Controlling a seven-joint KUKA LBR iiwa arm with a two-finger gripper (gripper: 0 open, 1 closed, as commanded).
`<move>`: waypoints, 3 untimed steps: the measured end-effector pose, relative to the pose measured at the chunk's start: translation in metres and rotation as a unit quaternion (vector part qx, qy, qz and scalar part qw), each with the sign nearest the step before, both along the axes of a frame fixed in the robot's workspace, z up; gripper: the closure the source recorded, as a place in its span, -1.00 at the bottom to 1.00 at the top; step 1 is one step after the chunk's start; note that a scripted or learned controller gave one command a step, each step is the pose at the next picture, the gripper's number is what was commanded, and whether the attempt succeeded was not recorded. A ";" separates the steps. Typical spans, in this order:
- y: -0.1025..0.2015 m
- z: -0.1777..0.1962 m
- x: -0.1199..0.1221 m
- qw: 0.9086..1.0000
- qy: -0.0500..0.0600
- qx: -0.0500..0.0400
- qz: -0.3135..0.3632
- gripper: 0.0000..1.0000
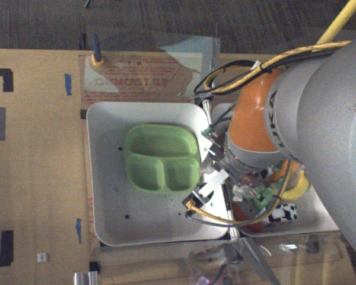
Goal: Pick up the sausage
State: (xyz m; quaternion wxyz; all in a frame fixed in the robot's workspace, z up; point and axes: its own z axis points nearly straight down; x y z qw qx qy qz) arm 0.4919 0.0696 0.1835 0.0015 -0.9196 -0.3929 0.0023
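My arm's orange band and grey wrist [258, 129] hang over the right bin [320, 218] and hide most of it. The gripper [253, 195] is low in that bin's left part, among the toys. A dark reddish-brown curved piece [249, 214], possibly the sausage, shows just below the gripper near the bin's front edge. I cannot tell whether anything sits between the fingers.
A green divided plate [162, 157] lies in the left bin [107, 177]. In the right bin a yellow banana-like toy [301, 186], an orange piece [286, 170], a small green item [266, 196] and a black-and-white toy [283, 214] crowd around the gripper.
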 end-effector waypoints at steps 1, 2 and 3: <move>0.103 -0.064 -0.011 0.997 -0.001 -0.001 -0.081 -1.00; 0.133 -0.095 0.045 0.988 -0.001 0.000 -0.154 -1.00; 0.134 -0.085 0.043 0.988 0.005 0.002 -0.155 1.00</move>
